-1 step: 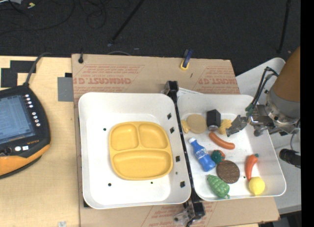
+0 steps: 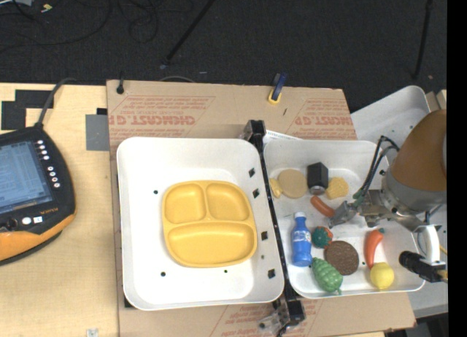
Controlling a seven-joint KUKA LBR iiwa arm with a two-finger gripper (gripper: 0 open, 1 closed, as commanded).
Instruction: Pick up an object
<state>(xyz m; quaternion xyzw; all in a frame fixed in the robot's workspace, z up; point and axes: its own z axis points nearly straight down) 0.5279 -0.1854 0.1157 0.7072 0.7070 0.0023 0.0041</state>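
The right white bin (image 2: 365, 147) holds several toy foods: a tan round cookie (image 2: 290, 182), a black block (image 2: 317, 176), a yellow chunk (image 2: 338, 187), a red sausage (image 2: 321, 205), a blue bottle (image 2: 300, 239), a green and red ball (image 2: 321, 237), a brown patty (image 2: 341, 257), a green bumpy fruit (image 2: 328, 275), an orange carrot (image 2: 373, 245) and a lemon (image 2: 381, 276). My gripper (image 2: 350, 211) hangs low over the bin's middle, just right of the sausage and above the patty. Nothing is visibly held.
The left white bin (image 2: 139, 182) carries a yellow divided plate (image 2: 209, 223). A black divider (image 2: 266, 204) separates the bins. A teach pendant (image 2: 29, 190) lies at far left. The arm's orange band (image 2: 427, 153) looms over the right bin's right edge.
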